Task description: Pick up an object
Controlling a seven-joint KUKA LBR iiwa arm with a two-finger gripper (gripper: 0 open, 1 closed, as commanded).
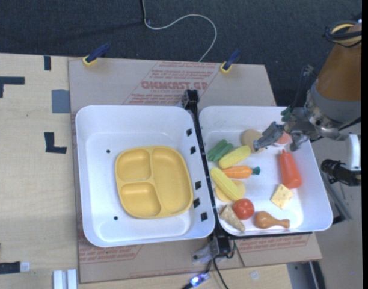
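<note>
The right bin (319,188) holds several toy foods. Among them are a red sausage (290,169), a cheese wedge (282,195), a drumstick (270,221), a tomato (243,208), a carrot (239,172), two yellow corn cobs (234,156), a green vegetable (218,150) and a tan round piece (251,138). My gripper (281,139) hangs over the bin's back right part with its two dark fingers spread apart. A small pink item (284,138) shows between the fingers; I cannot tell whether they touch it.
In the left bin (88,161) lies a yellow compartment tray (154,181). Black clips line the wall between the two bins. The grey and orange arm reaches in from the right above the right bin's rim. Cardboard lies under both bins.
</note>
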